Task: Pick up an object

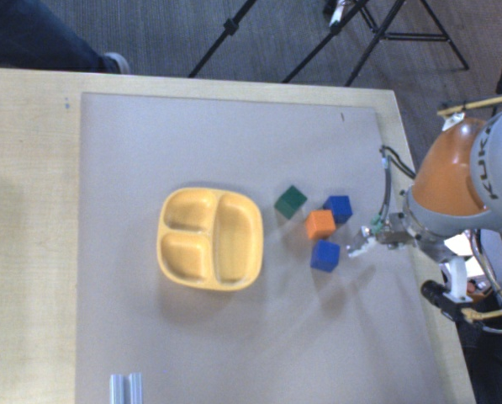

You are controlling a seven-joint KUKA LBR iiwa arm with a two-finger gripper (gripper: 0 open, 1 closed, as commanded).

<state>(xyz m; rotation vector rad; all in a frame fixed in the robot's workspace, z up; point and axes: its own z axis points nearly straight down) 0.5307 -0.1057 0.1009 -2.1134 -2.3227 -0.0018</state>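
Note:
Four small cubes lie in a cluster right of the middle of the grey bin floor (150, 141): a green cube (291, 201), a blue cube (339, 208), an orange cube (321, 223) and a second blue cube (324, 256). My gripper (357, 246) reaches in from the right, low over the floor. It sits just right of the lower blue cube and holds nothing that I can see. The arm's orange band (448, 175) rises behind it at the right edge.
A yellow divided plate (209, 237) rests left of the cubes, near the bin's centre. The wooden bench rim (406, 141) runs along the right side by the arm. A small clear piece (125, 387) lies at the bottom edge.

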